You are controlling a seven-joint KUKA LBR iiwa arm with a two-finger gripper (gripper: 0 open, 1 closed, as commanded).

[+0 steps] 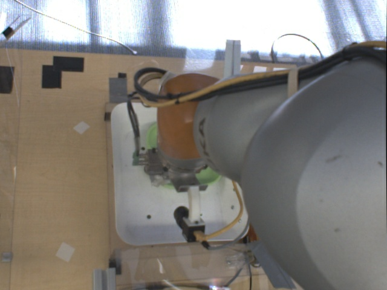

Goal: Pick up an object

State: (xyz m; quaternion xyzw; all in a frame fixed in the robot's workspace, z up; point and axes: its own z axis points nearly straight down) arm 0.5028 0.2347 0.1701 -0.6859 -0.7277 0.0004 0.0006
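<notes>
Your gripper (175, 175) hangs over a green item (210, 176), possibly a dish, in the white bin (130, 217); whether it grips, can't tell.

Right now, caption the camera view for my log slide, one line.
Grey arm reaches from the right over a white bin, its wrist hiding most of a green object.

The bench (54, 180) is pale wood, bare over most of its left side. A shallow white bin (130, 222) with rounded corners sits on it — left and near walls in plain sight, right side hidden. At the far left, black blocky marks (60, 70) sit flat on the board. A small pale square (81, 127) lies left of the bin, a second pale square (65, 251) nearer. A grey bracket (118, 88) stands at the bin's far left corner.
</notes>
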